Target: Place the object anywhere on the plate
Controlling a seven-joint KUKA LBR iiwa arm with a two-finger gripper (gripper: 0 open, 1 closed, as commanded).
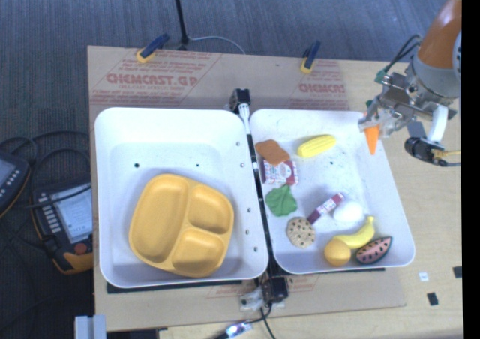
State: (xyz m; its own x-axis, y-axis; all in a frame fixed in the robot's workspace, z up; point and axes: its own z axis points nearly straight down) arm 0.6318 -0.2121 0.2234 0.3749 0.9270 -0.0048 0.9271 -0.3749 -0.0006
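Hanging over the right bin's edge, the tool [373, 129] is clamping a small orange carrot [372, 140]. Its thin grip is risking a drop before the yellow sectioned plate [181, 224]

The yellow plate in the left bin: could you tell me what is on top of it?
Nothing lies on the plate; its three compartments show bare. The bin floor beneath it is covered.
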